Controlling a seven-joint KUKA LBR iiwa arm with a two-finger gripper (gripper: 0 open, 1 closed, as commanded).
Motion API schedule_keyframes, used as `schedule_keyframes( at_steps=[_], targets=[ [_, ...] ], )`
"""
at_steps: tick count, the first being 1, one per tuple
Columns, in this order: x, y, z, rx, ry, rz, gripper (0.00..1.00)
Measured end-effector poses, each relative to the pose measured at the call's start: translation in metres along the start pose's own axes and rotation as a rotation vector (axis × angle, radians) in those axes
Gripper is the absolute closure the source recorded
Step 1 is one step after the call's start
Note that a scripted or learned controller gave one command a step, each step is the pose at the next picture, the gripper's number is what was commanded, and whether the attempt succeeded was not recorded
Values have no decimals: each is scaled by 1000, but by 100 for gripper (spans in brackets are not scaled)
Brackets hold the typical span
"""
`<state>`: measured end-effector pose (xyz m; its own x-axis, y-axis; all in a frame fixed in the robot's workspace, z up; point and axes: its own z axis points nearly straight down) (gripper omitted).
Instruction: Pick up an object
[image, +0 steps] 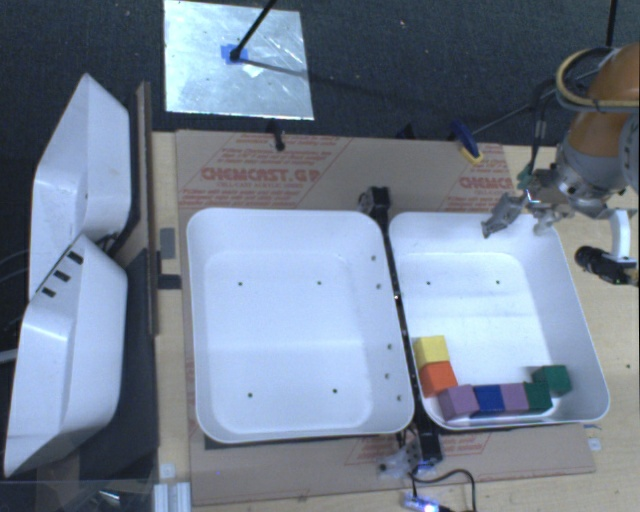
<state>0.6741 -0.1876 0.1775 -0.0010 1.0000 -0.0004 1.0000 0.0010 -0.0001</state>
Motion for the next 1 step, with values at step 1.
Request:
schedule_keyframes(
  at_steps=[1],
  targets=[
    [-20, -2, 96, 7, 2, 2, 0]
  ],
)
